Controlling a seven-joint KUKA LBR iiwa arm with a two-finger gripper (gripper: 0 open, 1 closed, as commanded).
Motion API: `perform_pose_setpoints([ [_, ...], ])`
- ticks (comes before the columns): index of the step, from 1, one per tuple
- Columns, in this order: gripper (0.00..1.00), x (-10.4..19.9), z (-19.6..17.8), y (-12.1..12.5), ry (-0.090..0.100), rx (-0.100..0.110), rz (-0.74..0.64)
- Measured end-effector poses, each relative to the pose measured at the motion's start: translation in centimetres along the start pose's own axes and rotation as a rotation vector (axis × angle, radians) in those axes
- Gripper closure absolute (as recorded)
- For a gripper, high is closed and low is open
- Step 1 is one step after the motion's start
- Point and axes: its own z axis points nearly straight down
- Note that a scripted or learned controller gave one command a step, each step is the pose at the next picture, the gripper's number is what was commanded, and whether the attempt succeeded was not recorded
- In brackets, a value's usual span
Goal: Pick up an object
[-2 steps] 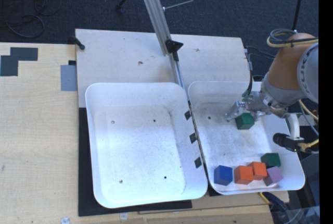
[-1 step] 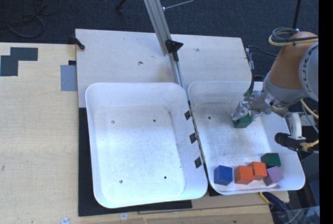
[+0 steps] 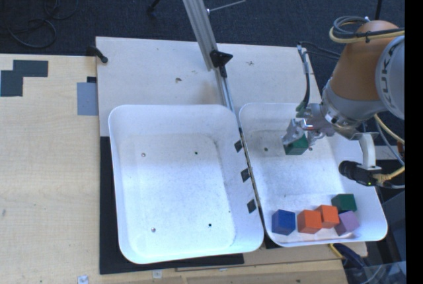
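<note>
Green block (image 3: 299,144) between gripper (image 3: 297,139) fingers, right bin (image 3: 264,119).

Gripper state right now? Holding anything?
Gripper: shut on a small green block, held above the right bin.

The surface (image 3: 39,164) was light wood-grain with a white panel (image 3: 152,71) laid across its far part. Two shallow white bins rested on it side by side: the left bin (image 3: 119,210) towards the near edge at centre, the right bin (image 3: 264,117) beside it, their rims touching. A black mat (image 3: 106,223) showed beneath the left bin. Grey patches (image 3: 86,98) marked the wood near the far left corner.
</note>
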Motion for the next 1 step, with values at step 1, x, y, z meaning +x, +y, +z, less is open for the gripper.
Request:
perform_pose_setpoints([
  [1, 1.0, 9.02, -0.1, -0.35, 0.003, 0.008, -0.002],
])
